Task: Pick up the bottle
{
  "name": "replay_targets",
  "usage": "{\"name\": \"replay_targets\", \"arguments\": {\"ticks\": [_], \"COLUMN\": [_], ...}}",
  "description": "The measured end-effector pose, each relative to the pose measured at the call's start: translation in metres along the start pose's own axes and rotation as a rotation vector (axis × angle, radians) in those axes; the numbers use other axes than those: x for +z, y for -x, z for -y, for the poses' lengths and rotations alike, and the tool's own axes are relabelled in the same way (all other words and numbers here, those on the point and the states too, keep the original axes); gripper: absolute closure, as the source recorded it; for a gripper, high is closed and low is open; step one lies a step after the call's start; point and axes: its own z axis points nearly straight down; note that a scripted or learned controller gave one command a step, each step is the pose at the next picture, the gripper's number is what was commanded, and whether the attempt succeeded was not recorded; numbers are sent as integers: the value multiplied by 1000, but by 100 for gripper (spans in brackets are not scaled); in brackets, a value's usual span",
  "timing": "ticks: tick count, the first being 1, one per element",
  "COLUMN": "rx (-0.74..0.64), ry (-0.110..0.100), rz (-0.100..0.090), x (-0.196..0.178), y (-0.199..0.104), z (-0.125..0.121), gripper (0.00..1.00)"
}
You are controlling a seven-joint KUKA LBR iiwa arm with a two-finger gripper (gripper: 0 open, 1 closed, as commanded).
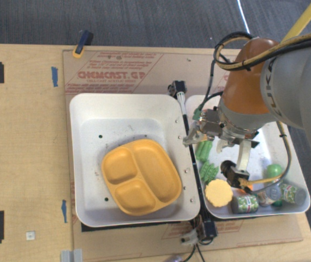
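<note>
What looks like a clear plastic bottle (282, 193) with a green label lies on its side in the front right corner of the right bin (300, 174). A second small green-labelled container (246, 203) lies to its left against the front wall. My gripper (231, 150) hangs over the middle of the right bin, up and to the left of both, and the view shows nothing between its fingers. The arm's orange band and grey body hide the back of that bin.
A yellow round piece (219, 192), green toy pieces (205, 162) and a green ball (274, 171) also lie in the right bin. A yellow divided plate (141, 175) sits in the left bin (90, 124). A raised divider runs between the bins.
</note>
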Motion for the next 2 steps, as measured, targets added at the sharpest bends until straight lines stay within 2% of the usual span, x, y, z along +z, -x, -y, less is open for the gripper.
{"name": "replay_targets", "arguments": {"ticks": [1, 2], "rx": [135, 350], "ry": [0, -6], "rz": [1, 1], "x": [10, 10], "y": [13, 15], "z": [-21, 5], "gripper": [0, 0]}}
